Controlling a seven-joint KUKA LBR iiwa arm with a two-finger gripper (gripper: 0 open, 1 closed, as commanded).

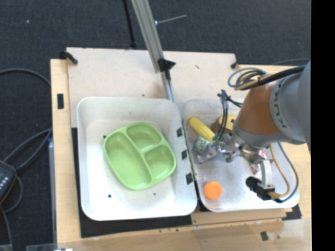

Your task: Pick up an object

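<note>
In the right bin (238, 205) a yellow banana-shaped toy (201, 128) lies near the upper left, and an orange ball (212, 190) rests near the bin's front. My gripper (204, 148) hangs low in the right bin, just below the yellow toy and above the ball. It looks close to the yellow toy's lower end. Glare and the metal parts hide how it stands. The grey arm with its orange band (256, 114) covers the bin's right half.
The left bin (91, 116) holds a green divided plate (140, 155). A slanted metal pole (149, 33) rises from behind the bins. The bench edge runs along the front, with dark floor around it.
</note>
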